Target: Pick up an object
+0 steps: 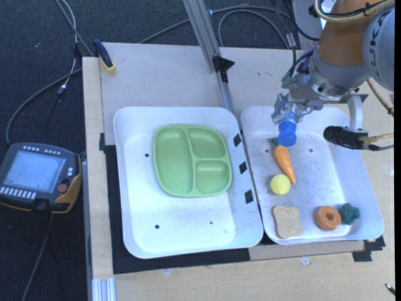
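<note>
- The gripper hangs over the right bin, and its fingers pinch the blue object.
- The blue object sits just above the carrot.

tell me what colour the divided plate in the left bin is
Light green plate, clearest in the camera view.

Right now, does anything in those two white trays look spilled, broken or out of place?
Nothing stands out. The green divided plate lies flat in the left bin. In the right bin, the carrot, yellow ball, toast slice and donut lie apart and intact.
</note>
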You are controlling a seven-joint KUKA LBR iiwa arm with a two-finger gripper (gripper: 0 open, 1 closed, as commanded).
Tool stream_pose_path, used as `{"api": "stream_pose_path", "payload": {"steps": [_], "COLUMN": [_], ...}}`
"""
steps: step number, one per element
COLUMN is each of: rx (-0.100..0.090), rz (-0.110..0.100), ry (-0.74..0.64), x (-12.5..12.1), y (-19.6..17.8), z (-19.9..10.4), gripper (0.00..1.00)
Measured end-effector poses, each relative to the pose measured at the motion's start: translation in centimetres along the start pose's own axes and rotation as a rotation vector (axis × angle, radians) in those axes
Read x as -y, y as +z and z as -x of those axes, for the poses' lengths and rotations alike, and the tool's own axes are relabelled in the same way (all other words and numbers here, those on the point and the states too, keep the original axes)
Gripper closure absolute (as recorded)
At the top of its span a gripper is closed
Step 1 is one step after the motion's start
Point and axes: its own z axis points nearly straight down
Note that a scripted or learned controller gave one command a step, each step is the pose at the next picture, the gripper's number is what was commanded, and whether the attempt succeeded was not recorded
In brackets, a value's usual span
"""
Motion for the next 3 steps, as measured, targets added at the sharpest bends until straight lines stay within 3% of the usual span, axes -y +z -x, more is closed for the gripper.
{"api": "stream_pose_path", "payload": {"steps": [3], "rx": [0.0], "rz": [-0.001], "ry": [0.0], "x": [2.2], "y": [0.7], "z": [-15.1], "gripper": [1.0]}}
